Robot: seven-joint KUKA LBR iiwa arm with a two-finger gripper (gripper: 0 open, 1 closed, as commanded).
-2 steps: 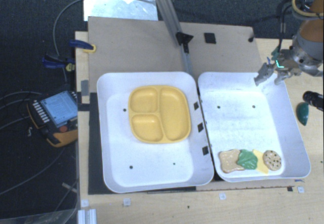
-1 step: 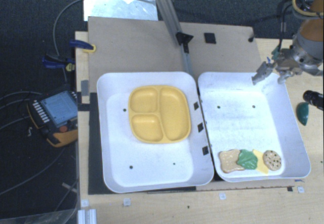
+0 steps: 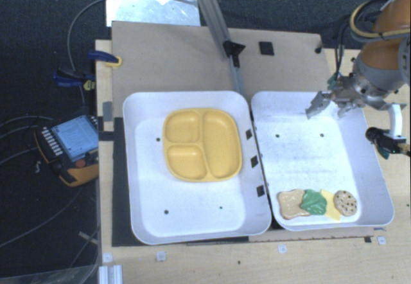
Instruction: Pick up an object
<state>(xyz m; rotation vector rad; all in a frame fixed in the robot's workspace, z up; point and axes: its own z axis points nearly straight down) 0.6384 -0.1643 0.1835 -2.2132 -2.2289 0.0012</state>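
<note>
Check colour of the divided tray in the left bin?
Yellow tray, plain, no pattern; clear in the camera view.

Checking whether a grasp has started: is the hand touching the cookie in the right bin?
Apart. The camera view shows the hand at the bin's far edge and the cookie at its near edge, bare white floor between.

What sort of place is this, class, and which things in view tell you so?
Probably a robotics lab test bench: a robot arm reaches over two white bins, toy food lies in one, and cables and clamps ring the board.
</note>
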